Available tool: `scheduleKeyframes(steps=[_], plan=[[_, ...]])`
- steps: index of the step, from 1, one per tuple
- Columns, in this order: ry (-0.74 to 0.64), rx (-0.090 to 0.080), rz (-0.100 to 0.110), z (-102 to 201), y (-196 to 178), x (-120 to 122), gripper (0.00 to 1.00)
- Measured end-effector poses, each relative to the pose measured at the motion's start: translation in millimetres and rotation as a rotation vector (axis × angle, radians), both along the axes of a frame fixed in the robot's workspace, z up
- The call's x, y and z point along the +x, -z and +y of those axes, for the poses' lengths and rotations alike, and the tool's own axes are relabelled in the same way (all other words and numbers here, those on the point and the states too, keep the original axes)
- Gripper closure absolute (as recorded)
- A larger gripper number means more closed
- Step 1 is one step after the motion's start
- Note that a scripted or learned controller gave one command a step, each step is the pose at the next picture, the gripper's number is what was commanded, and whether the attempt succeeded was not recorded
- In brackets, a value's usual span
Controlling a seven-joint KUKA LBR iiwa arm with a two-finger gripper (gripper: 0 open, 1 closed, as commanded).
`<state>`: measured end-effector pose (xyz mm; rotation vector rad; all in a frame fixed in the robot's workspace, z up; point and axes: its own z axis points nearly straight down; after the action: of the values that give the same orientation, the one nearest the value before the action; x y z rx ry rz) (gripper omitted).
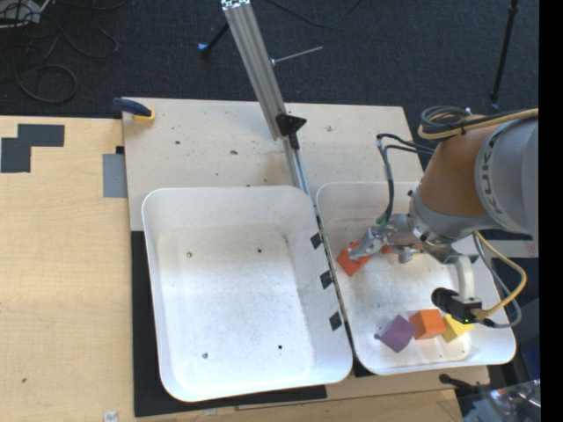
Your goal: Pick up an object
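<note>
Camera view: gripper (376, 244) over right bin (369, 359), grip state unclear; no legible writing.

No readable text, labels, brands or numbers on anything here

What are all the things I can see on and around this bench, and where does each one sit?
Purple block: one, purple, near the front of the right bin.
Orange block: one, orange, right beside the purple block.
Yellow block: one, yellow, next to the orange block.
Red-orange piece: one, red-orange, by the right bin's left wall, at the gripper's tip.
Left bin: one, white, speckled floor.
Right bin: one, white, holds all the blocks.
Metal rail: one, silver, slanting up behind the bins.
Clamp: one, blue and yellow, bench's far left corner.
Arm: one, grey with orange band, from the right.
Gripper: one, over the right bin.
</note>
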<state>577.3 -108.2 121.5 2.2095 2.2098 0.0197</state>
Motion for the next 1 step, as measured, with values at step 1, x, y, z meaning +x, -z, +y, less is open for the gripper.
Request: scheduleKeyframes(steps=[1], plan=[[0.011, 0.002, -0.002, -1.4, -9.4, 0.7, 1.0]])
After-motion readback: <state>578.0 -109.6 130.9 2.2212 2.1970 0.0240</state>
